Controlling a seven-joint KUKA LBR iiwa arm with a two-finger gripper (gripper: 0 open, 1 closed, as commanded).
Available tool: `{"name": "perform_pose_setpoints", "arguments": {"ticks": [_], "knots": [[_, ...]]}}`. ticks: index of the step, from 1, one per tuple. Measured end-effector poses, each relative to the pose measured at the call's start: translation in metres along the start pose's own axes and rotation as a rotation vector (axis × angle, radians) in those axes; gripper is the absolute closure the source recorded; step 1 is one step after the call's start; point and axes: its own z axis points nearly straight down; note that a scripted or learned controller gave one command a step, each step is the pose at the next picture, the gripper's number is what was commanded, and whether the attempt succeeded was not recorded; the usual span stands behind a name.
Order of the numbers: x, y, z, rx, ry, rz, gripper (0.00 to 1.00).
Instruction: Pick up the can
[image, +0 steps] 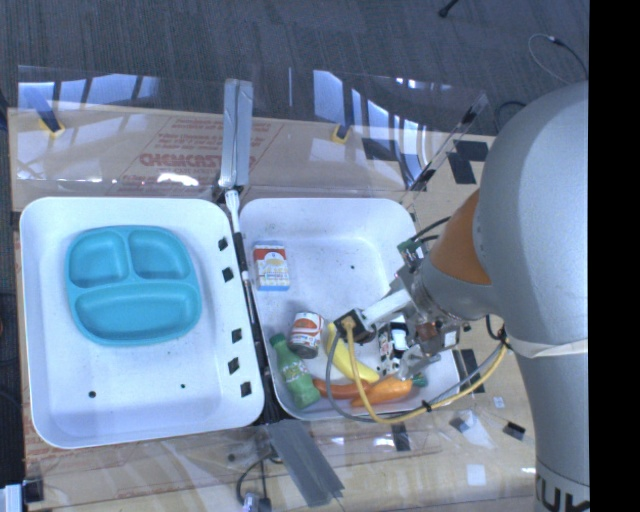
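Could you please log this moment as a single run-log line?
gripper: over right bin, near banana | can: lying free, not grasped | blue tray: left bin

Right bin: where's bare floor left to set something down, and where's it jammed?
Right bin: bare floor along the far wall and right of the small carton. The near end is crowded: can, green bottle, banana, carrot and the gripper. In the left bin, open floor sits nearer than the blue tray.
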Motion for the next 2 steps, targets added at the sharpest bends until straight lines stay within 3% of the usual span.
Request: {"name": "perform_pose_setpoints", "arguments": {"ticks": [1, 2], "knots": [[0.081, -0.042, -0.026, -0.002, 0.001, -0.059, 0.00], [0.097, -0.049, 0.055, -0.003, 0.007, -0.045, 0.00]]}}
